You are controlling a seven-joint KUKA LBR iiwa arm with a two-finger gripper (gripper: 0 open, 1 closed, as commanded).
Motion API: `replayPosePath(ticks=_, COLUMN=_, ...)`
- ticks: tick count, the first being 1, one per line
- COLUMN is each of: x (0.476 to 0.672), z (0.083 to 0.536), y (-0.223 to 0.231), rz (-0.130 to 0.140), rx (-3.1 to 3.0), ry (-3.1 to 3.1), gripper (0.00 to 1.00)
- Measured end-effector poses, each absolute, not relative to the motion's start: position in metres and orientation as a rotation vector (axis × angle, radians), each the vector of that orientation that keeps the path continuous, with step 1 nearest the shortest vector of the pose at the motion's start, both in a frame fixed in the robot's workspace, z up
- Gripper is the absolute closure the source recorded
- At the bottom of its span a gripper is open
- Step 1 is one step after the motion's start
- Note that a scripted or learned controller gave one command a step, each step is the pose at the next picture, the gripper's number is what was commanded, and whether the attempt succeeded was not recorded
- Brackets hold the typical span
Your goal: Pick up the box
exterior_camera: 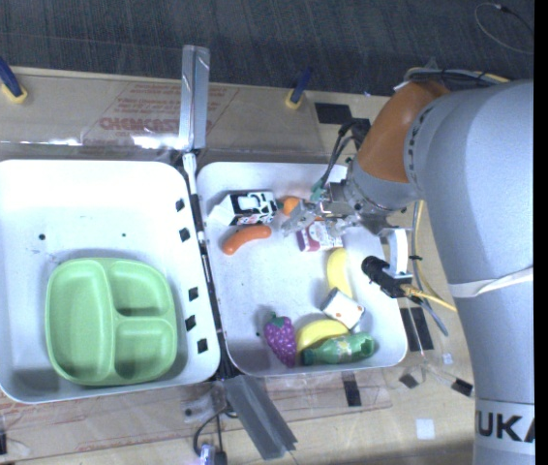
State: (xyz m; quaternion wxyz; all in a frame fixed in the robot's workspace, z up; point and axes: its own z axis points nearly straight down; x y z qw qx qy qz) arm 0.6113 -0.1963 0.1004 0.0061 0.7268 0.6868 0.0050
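Camera view: a green divided plate [111,318] was seen in the left bin [3,192]; in the right bin [245,356], the black-and-white box [253,203] lay just left of the gripper [315,223], whose grip state could not be told. A neighbouring hot dog [245,237] could be snagged instead.

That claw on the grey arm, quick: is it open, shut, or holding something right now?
Claw: cannot be told. It hangs low in the right white bin, at the small pink-and-white box.

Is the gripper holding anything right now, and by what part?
Cannot be told. The gripper is low in the right bin over a small pink-and-white box; no grasp shows.
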Motion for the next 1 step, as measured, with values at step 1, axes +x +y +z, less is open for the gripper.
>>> replayPosePath(ticks=1, x=0.6123, z=0.1117, y=-0.196, rz=0.014, rx=2.264, ry=2.157, gripper=1.0)
